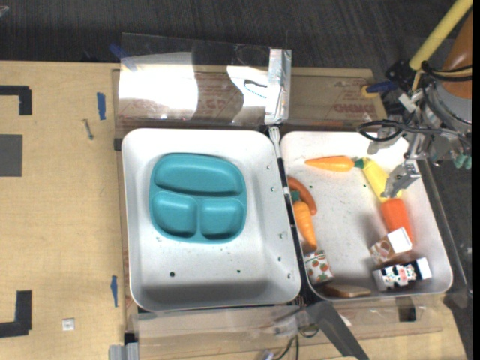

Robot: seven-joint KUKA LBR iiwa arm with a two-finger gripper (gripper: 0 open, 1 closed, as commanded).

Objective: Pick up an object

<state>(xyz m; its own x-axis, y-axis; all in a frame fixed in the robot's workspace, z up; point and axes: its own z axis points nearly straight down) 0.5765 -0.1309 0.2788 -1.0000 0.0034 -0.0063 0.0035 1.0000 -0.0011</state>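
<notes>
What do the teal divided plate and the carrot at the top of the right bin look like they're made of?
The teal divided plate looks like molded plastic with a smooth, slightly satin finish: uniform color, rounded compartment edges, soft highlights. The carrot looks like a plastic toy: even orange, smooth skin, a faint sheen, with a green tip. Rubber or foam can't be ruled out for it.

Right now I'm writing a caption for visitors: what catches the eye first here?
The teal divided plate sits alone in the left bin. The right bin is crowded: a carrot near its top, an orange bottle just below the gripper at its right side.
</notes>
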